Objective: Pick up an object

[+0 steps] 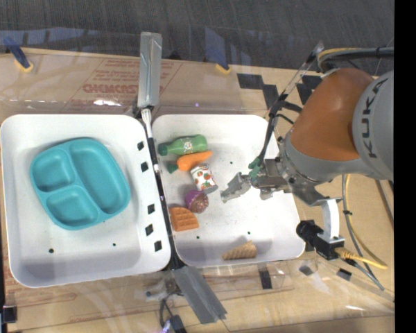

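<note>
Hovering over the middle of the right bin [284, 245], the hand [230, 189] is being carried at a slant by the arm [333, 127], which is reaching in from the right. Whether anything is being gripped cannot be told; nothing is being seen held at its tip.

Candidate objects are being kept in a loose cluster along the right bin's left side, just beside the divider [151, 165]. A green bottle [184, 146] is lying on its side at the top, with a carrot [192, 161] touching it just below. A small can [203, 177] is lying under the carrot, a purple ball [197, 200] is resting below the can, and an orange waffle [184, 219] is lying flat nearest the divider. A cone [240, 251] is lying apart from the rest, near the front wall.

A teal tray [80, 182] with three compartments is being held in the left bin [14, 207], well apart from the hand. Both bins are being carried on the tabletop [69, 75].

Judging by its position, the hand is being brought toward the can or the ball, the nearest pieces. Crowding in the cluster is likely making a clean grasp harder, since neighbours are touching.
</note>
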